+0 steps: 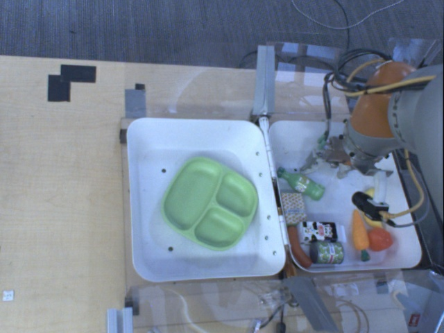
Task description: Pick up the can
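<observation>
The can (326, 253), dark with a green label, lies on its side at the near edge of the right bin (409, 259). My gripper (326, 166) hangs over the back half of that bin, well behind the can and apart from it. Its two fingers are spread open with nothing between them. The grey arm with its orange band (374, 113) comes in from the right.
Around the can lie a brown sausage (299, 248), a black-and-white carton (320, 230), a carrot (359, 232) and a red tomato (379, 239). A green bottle (303, 183) and a patterned packet (293, 207) lie by the divider. The left bin (146, 255) holds a green divided plate (210, 203).
</observation>
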You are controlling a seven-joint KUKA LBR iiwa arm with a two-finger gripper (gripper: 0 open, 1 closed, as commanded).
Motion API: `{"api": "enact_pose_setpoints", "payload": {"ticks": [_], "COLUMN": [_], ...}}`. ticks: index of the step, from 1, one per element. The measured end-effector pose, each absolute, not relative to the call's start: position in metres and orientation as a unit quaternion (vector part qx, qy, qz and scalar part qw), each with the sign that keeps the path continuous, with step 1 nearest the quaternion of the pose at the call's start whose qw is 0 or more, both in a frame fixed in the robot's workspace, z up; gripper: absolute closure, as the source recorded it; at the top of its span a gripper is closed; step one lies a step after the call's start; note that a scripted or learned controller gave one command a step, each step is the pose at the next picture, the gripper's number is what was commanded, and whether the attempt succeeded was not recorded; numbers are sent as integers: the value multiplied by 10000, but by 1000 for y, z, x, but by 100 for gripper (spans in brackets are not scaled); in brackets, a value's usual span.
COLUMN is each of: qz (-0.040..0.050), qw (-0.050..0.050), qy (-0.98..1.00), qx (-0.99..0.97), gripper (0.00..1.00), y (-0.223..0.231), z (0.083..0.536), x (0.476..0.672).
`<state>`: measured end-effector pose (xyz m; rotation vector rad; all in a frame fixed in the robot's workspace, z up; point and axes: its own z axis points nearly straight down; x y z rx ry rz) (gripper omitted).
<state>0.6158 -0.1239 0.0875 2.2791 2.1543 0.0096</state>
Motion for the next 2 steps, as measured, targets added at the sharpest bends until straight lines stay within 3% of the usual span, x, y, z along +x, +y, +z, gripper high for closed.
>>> {"api": "enact_pose_setpoints", "payload": {"ticks": [1,2], "qz": [40,70], "qw": [55,73], "qy": [7180,6282], "qx": [6960,7780], "gripper": [0,0], "y": [-145,-120], "z": [89,89], "x": [571,516]}}
